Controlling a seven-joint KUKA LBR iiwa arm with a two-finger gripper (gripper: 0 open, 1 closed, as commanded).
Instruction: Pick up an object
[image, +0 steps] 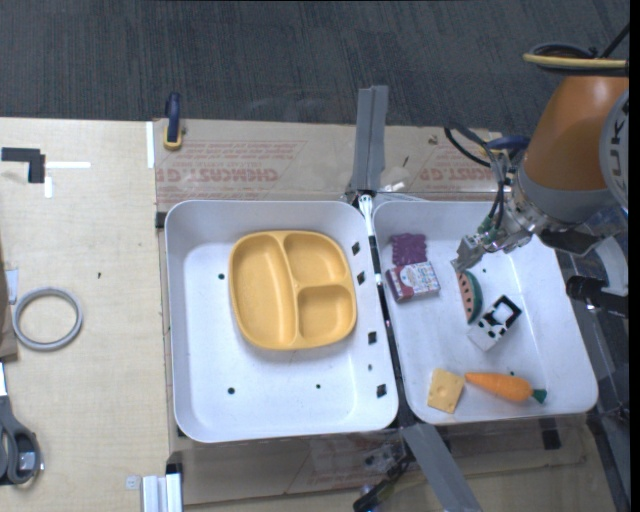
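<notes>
Gripper: the gripper (478, 245) hung over the upper part of the right bin (570, 390), reaching in from the right under the orange-banded wrist; it carried nothing, though at this slant it could not be told how far it was spread.
Nearest object: the watermelon slice (470, 293) lay just below the gripper tip, close enough to be the likeliest thing to pick up (a judgement, since the task names no particular object).
Long axis: the slice ran roughly top to bottom in the camera view, its curved rind toward the right, so a grip across its narrow width looked the easier one.
Close neighbour: a black and white block (496, 322) sat just beside the slice's lower end, to its right, and could be nudged by a finger coming down on that side.
Left of the gripper: a purple item (408, 246) and, just below it, a small printed box (413, 281) lay near the wall between the bins, apart from the slice.
Lower corner: a yellow cheese wedge (446, 390) and an orange carrot (503, 387) lay well apart from the gripper, near the bin's front edge.
Left bin: the left bin (195, 390) held a yellow divided plate (293, 288), away from the reach.
Bench: a roll of tape (44, 318) lay at far left.
</notes>
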